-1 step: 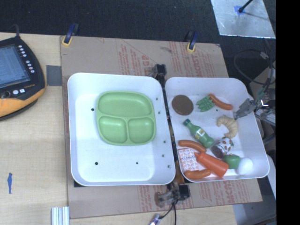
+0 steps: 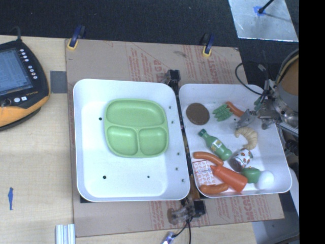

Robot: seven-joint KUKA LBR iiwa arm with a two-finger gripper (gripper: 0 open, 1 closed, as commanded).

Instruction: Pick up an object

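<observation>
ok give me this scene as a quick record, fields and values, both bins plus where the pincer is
left bin: holds a green divided plate
right bin: brown disc, green bottle, croissant, carrot, sausage, other toy food
pincer: over the right bin's far right part, just above the croissant
held: nothing seen between the fingers
bench left edge: tablet controller

A KUKA iiwa arm (image 2: pixel 289 80) shows its orange band, edged in pale grey, at the frame's right. Below it sits a metallic grey wrist assembly with green-tinted parts, ending in a dark grey gripper (image 2: pixel 246 120). A thin black cable (image 2: pixel 242 80) loops beside the wrist.
</observation>
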